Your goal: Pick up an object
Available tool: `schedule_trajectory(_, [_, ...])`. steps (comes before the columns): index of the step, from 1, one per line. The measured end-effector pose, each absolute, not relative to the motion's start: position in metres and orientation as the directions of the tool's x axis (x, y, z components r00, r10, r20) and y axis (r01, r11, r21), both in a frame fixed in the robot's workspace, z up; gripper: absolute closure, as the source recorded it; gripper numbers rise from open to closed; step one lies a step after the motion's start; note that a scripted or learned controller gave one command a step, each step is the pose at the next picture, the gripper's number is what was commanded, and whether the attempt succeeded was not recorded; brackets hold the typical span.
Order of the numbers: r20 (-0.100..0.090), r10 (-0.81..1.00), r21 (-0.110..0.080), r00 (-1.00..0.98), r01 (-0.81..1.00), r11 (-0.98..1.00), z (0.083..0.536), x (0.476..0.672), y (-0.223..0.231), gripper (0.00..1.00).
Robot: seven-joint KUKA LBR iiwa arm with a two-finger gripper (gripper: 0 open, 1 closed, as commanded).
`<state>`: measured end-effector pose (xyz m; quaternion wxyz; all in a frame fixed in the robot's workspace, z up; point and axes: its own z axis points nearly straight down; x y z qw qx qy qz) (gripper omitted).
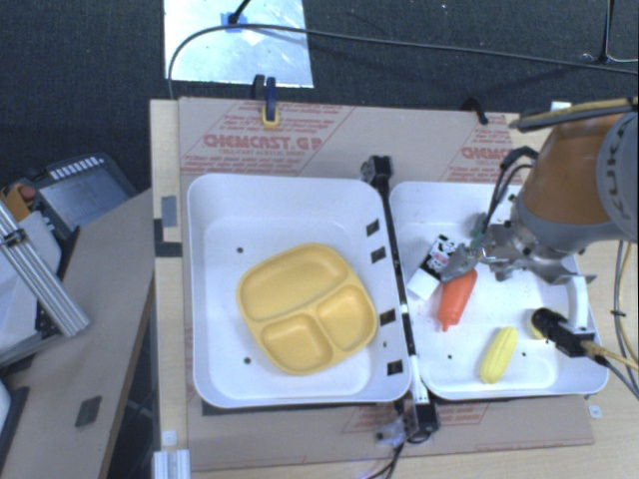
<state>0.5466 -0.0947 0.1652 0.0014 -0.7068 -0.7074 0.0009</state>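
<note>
Nearest to me in the right bin (571, 375) lies a yellow toy corn cob (498, 354), flat on the floor and untouched. Just beyond it is an orange toy carrot (455, 299), tilted, its upper end right under the gripper (469, 258). The tool has its tip down at the carrot's top, beside a small black-and-white item (437, 256) and a white block (422, 284). I cannot tell how wide the tool stands, or whether it has hold of anything; the carrot looks to be resting on the bin floor. So I judge the pick not yet made: the descent is done, the grasp and lift are left. In the left bin (205, 297) sits a yellow divided plate (305, 307), well apart from the work.
</note>
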Motion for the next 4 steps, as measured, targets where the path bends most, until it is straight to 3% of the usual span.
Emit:
schedule_trajectory(1, [0.002, 1.0, -0.004, -0.001, 1.0, 0.001, 0.112, 0.548, -0.084, 0.0])
schedule_trajectory(2, [-0.001, 1.0, 0.004, 0.0, 1.0, 0.0, 0.127, 0.55, -0.086, 1.0])
schedule_trajectory(4, [-0.002, 1.0, 0.009, -0.003, 1.0, 0.003, 0.237, 0.55, -0.092, 1.0])
